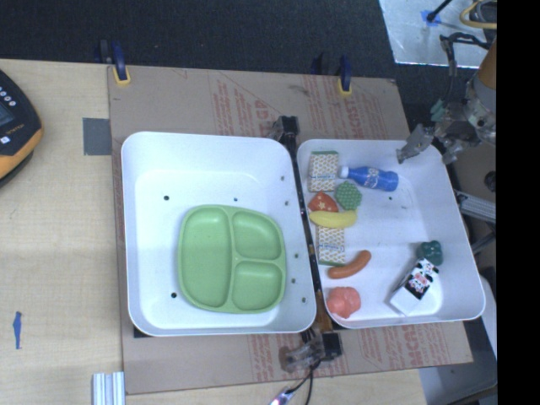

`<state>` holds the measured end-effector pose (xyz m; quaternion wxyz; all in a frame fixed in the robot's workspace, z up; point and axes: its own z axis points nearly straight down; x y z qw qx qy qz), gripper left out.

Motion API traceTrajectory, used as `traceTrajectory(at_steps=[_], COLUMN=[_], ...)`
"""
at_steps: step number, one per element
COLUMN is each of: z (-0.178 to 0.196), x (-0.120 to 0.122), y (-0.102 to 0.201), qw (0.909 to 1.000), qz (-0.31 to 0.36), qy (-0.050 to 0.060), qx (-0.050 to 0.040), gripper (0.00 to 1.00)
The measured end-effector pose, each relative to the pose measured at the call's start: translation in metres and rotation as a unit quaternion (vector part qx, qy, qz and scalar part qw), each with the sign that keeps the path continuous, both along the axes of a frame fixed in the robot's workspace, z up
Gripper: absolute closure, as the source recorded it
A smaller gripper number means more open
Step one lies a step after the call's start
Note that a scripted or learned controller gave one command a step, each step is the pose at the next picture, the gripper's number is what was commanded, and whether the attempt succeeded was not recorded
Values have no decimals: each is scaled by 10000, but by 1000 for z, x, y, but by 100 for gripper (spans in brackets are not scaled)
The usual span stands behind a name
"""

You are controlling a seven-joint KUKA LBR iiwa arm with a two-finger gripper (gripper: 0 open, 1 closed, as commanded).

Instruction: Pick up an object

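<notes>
Gripper [419, 146] hangs over the right bin's [460, 226] far right corner; whether it is clenched, I cannot tell. Bottle [369, 177] lies just left of it, in that bin.

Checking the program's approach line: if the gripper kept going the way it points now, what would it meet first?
Probably the blue plastic bottle lying in the right white bin: the gripper points down-left toward it, though depth is unclear.
</notes>
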<state>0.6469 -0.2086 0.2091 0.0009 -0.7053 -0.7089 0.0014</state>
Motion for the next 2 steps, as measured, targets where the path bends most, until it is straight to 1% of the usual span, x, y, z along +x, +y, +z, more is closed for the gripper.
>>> traceTrajectory(at_steps=[1, 2], z=[-60, -117], x=[-153, -103], y=[51, 83], qw=[10000, 10000], qz=[1, 5], qy=[14, 1], qx=[8, 0], gripper=[0, 0])
